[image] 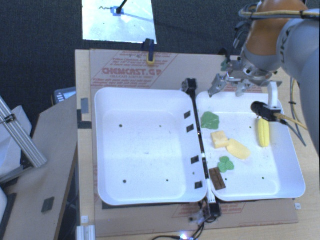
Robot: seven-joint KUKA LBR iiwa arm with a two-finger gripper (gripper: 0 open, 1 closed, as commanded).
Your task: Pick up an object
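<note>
My pincer [227, 86] hangs spread and holding nothing above the far edge of the right bin [287, 184], because I am not yet over the corn [263, 132] by its right wall.

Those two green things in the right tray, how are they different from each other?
The upper green piece looks larger and is one rounded, leaf-like blob; the lower green piece looks smaller and lumpier, with several lobes. The upper one lies near the divider at the far part of the right tray, above the yellow block; the lower one lies nearer the camera, just above the brown block. Both are green, lie flat and sit apart from the hand.
</note>
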